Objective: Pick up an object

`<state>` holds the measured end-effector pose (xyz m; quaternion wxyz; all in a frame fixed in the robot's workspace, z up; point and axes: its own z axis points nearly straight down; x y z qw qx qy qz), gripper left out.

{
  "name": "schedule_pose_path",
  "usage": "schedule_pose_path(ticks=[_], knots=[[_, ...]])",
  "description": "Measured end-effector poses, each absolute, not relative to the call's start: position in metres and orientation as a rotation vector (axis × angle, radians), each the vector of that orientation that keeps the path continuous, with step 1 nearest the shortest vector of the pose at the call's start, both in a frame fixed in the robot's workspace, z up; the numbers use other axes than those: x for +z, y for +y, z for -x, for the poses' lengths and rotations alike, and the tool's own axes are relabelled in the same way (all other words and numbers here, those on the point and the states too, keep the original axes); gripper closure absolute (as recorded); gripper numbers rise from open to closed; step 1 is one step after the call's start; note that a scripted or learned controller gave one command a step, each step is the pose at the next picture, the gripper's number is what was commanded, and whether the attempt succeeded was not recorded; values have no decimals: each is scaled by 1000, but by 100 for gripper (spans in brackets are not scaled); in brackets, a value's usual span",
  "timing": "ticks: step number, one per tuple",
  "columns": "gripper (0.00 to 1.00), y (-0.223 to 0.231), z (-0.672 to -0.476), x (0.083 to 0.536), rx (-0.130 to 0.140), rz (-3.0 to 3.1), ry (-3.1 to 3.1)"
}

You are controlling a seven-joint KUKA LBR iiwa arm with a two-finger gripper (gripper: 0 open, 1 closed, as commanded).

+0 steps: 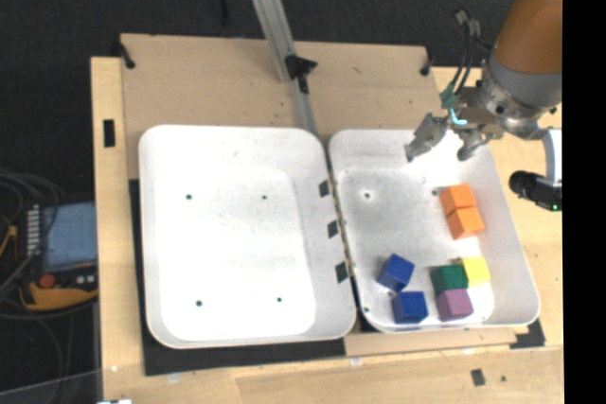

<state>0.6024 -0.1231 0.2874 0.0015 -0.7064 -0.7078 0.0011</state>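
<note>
1. Nearest, in the right bin point(516, 298) — blue blocks point(397, 272), a green point(449, 278), yellow point(475, 271) and purple block point(455, 303).
2. Farther right, two orange blocks point(462, 210).
3. Farthest, the gripper point(445, 142) hangs over the bin's far edge — jaws spread wide, nothing between them.

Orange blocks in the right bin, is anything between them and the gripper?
Nothing visible. The open gripper hangs above the right white bin's far end, with bare floor between it and the two orange blocks.
</note>
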Motion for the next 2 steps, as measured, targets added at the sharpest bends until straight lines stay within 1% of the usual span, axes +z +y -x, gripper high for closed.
schedule_pose_path(ticks=[1, 2], knots=[[0, -123, -603, 290, -2, 2220, -2224], [0, -119, -612, 238, 6, 2219, -2222]])
